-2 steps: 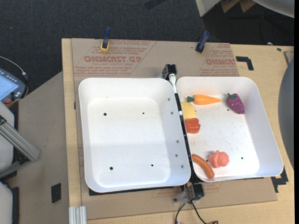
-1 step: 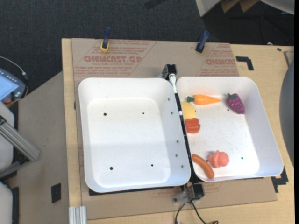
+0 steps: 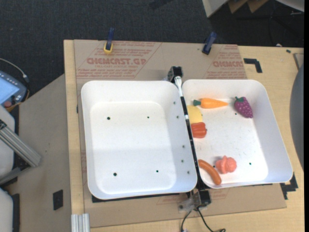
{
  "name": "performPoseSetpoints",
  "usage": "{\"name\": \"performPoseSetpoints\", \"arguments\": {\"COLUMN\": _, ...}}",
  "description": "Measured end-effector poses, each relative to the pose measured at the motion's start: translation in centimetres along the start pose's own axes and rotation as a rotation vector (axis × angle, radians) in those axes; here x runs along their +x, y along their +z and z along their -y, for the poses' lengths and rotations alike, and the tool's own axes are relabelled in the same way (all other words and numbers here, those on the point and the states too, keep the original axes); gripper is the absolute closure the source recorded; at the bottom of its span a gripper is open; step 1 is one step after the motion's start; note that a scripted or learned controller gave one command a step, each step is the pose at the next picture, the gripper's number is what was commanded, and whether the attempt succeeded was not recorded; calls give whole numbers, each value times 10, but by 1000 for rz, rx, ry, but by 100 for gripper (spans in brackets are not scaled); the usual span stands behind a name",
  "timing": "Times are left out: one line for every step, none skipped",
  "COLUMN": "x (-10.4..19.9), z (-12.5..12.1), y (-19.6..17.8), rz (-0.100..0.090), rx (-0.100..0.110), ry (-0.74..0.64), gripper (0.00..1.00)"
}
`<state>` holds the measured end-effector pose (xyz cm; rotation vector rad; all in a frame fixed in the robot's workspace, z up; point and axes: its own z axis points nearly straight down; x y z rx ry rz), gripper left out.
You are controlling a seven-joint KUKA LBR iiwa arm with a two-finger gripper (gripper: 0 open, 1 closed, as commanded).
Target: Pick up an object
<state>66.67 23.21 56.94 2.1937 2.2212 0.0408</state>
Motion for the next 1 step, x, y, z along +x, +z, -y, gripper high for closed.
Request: {"name": "performPoseSetpoints", "arguments": {"x": 1, "z": 0, "y": -11, "rz": 0, "rx": -5, "ry": -1, "gripper": 100}}
